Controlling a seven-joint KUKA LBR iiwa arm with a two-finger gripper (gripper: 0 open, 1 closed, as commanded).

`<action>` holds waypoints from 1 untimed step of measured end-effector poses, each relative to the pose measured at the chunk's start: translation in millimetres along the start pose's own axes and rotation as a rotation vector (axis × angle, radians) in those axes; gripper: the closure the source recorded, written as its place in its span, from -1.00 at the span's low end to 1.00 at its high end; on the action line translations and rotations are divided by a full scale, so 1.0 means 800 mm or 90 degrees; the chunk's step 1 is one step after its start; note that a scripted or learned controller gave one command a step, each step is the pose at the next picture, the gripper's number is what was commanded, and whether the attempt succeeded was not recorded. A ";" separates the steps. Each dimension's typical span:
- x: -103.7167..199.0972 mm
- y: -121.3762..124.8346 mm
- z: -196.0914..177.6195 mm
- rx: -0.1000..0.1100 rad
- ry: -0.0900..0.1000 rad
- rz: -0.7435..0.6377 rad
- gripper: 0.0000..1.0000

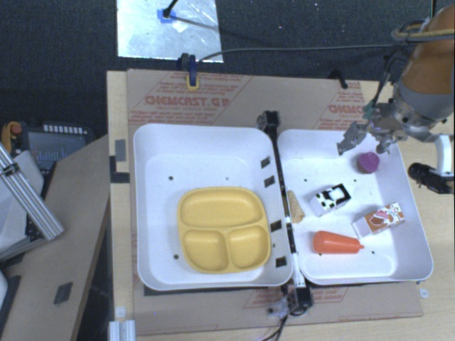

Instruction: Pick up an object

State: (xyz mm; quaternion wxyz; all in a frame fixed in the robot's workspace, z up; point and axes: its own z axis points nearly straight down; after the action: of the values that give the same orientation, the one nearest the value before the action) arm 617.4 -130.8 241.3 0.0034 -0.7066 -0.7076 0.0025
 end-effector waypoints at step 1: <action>0.000 0.003 -0.007 -0.006 -0.001 -0.001 -1.00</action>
State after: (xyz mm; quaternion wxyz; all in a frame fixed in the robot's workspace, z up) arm 619.5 -130.7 247.1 -0.0007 -0.7060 -0.7083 -0.0005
